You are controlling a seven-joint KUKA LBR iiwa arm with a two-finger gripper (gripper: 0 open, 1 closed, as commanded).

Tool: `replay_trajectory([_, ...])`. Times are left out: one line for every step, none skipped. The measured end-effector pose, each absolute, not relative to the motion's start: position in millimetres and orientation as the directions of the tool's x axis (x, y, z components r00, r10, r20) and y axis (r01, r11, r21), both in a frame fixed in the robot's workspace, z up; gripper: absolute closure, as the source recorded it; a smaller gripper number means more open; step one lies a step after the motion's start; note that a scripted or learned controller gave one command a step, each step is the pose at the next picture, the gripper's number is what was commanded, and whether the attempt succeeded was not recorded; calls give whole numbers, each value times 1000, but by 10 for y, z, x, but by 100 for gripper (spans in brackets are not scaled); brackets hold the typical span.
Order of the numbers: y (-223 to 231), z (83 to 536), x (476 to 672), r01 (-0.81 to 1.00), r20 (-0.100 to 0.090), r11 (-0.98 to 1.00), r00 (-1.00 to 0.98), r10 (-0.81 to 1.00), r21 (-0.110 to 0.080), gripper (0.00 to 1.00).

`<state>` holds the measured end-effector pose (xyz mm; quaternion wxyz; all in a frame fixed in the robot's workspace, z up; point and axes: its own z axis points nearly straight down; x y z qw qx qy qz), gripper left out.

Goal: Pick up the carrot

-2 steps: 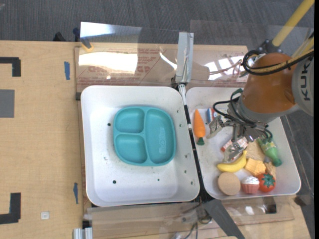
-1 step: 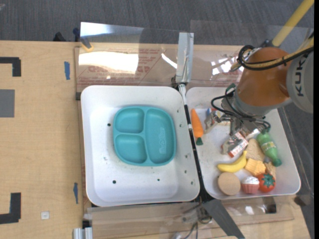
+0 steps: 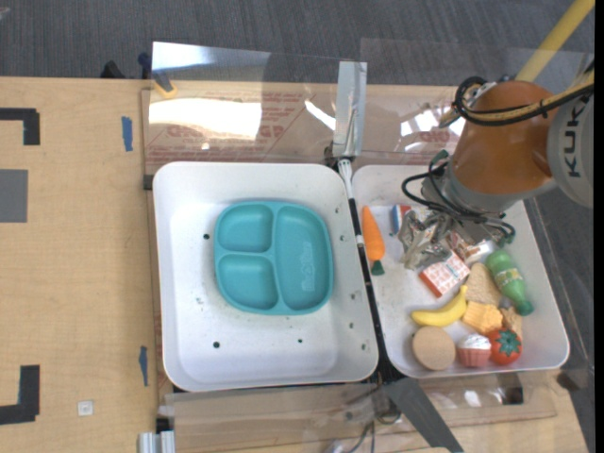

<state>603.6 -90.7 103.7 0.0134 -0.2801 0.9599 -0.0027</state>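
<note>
**A robot test lab**

A lab set up for robot trials. A pale wooden worktop (image 3: 75, 253) carries black corner markers (image 3: 23, 125) and strips of blue tape (image 3: 126, 132). Two white bins (image 3: 179, 253) sit side by side behind clear plastic panels (image 3: 245, 111). One bin holds a teal divided plate (image 3: 275, 258), the other toy food (image 3: 472, 310). A grey industrial arm with an orange band (image 3: 500, 144) reaches in over grey carpet (image 3: 283, 8).

Grey arm (image 3: 576, 159) (black "KU" lettering), orange band (image 3: 500, 140), black cables (image 3: 486, 102), metallic claw (image 3: 429, 239)
</note>
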Motion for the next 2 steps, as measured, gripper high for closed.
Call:
replay_trajectory([-907,1028,6031,-538,-23,843,-843,-538,-11,0])
replay_trajectory([-982,903,5538,-400,-13,917,-917,-400,-5,0])
